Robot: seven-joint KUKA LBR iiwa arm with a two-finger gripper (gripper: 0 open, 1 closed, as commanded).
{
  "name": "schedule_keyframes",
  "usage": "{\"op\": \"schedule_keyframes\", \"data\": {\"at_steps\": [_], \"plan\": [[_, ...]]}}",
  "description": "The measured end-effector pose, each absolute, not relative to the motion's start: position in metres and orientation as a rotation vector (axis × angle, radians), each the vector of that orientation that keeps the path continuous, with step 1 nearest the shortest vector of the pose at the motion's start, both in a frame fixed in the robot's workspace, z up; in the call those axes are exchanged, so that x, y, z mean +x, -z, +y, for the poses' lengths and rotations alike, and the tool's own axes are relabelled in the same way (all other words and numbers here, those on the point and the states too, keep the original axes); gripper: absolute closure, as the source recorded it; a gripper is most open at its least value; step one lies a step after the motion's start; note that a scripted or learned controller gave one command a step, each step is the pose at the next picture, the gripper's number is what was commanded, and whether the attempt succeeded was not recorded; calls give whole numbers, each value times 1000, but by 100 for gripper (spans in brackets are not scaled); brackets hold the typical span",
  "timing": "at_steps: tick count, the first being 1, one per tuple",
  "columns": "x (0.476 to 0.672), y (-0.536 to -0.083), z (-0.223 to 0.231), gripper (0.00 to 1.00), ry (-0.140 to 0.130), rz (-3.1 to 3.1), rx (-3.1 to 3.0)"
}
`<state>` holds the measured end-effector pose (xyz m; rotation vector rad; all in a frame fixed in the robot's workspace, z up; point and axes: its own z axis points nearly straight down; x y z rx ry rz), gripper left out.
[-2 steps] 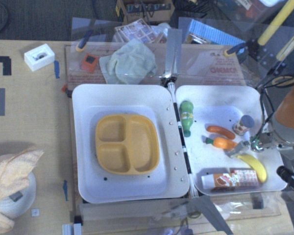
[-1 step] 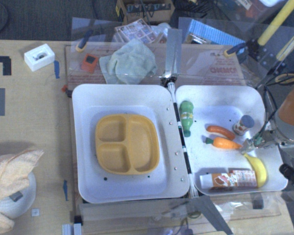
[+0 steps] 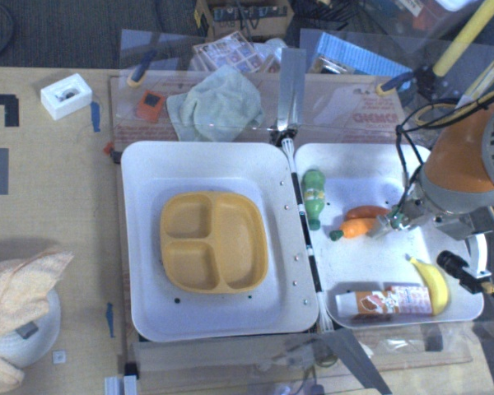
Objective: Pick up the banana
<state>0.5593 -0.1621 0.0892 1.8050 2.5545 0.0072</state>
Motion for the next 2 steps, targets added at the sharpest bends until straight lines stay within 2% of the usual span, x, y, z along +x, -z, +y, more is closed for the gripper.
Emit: {"op": "schedule_keyframes", "data": {"at_steps": [1,2], "plan": [[558,-88,-162,0,-5,2556,1807],[508,-96,-224,0,-2,2641,1701]]}}
